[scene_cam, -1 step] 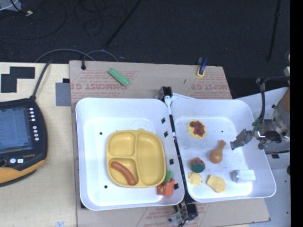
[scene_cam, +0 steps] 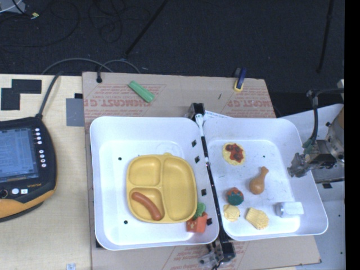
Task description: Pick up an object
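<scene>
The drumstick point(scene_cam: 258, 181), a smooth tan toy with a narrow handle, lies mid-way in the right bin point(scene_cam: 304, 145), well apart from the gripper point(scene_cam: 298, 167) at that bin's right rim. Whether the pincer is apart or together cannot be told. A slip off the rounded, tapered plastic is judged likely; the small white block point(scene_cam: 289, 209) could be knocked.

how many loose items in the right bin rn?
6: pizza round at the far side, drumstick mid-bin, green-red piece left of it, two yellow pieces along the near side, white block near-right. None seem hidden.
</scene>
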